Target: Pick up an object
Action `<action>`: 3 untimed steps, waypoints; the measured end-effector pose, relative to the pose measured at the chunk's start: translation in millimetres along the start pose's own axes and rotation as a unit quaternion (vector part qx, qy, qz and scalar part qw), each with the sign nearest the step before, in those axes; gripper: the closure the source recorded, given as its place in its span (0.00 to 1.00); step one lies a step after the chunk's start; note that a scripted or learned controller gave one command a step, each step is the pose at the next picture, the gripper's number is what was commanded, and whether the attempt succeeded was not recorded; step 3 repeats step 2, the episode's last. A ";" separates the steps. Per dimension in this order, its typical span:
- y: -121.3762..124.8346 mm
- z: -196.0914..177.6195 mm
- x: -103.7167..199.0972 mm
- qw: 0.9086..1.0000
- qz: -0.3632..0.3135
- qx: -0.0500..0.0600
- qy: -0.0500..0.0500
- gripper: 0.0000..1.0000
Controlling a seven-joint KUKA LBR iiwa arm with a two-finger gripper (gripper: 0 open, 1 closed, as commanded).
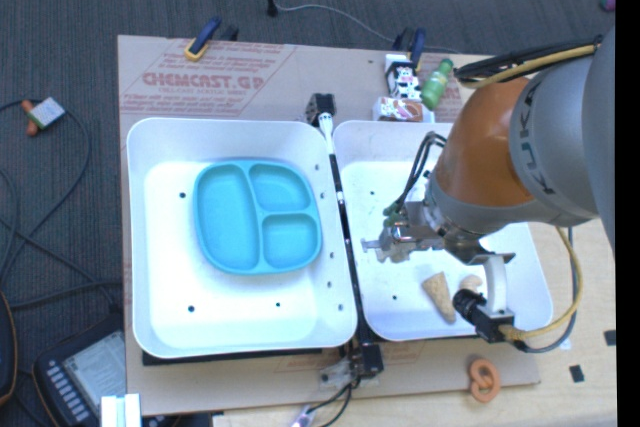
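Note:
A tan wedge-shaped object [437,294] lies on the floor of the right bin [372,195], near its front edge. A smaller tan piece [470,284] peeks out just right of the wedge, partly hidden by the arm. My gripper [398,241] hangs low over the middle of the right bin, up and to the left of the wedge and apart from it. The grey and orange wrist [500,155] covers much of the bin's right half. I see nothing held in the gripper.
The left bin [160,305] holds a blue divided plate [258,216]. A green bottle [436,83] and a small carton [401,100] stand behind the right bin. An orange ring [484,378] lies on the bench in front. Blue clamps [204,37] grip the board's back edge.

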State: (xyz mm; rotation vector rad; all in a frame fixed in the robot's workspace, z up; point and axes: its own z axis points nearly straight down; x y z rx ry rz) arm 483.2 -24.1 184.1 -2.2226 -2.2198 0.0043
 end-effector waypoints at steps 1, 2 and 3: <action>34.0 0.1 60.8 1.000 -0.001 0.000 0.001 1.00; -0.1 0.1 32.3 1.000 0.000 0.000 0.000 1.00; -0.1 0.1 32.3 1.000 0.000 0.000 0.000 1.00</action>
